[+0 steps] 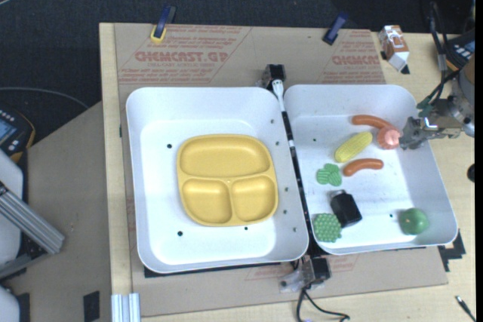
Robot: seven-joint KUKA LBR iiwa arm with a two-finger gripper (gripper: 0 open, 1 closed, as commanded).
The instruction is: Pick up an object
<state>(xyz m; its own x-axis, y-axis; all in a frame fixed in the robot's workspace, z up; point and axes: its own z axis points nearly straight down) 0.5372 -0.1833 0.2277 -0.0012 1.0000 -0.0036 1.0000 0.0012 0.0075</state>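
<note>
The right bin (423,185) holds several small items. A red sausage (369,121) lies at the back, with a yellow corn cob (353,146) and a second sausage (363,166) in front of it. A pink piece (389,137) rests near the bin's right wall. A small green leafy piece (328,176), a black block (346,208), a green knobbly piece (326,226) and a green apple (413,220) sit toward the front. My gripper (413,133) reaches in over the right wall, right beside the pink piece, and nothing shows held in it.
The left bin (151,162) carries a yellow divided plate (226,179). A black divider clip (275,75) sits between the bins at the back. A small carton (393,45) lies on the bench at the back right. Cables trail near the front edge (309,290).
</note>
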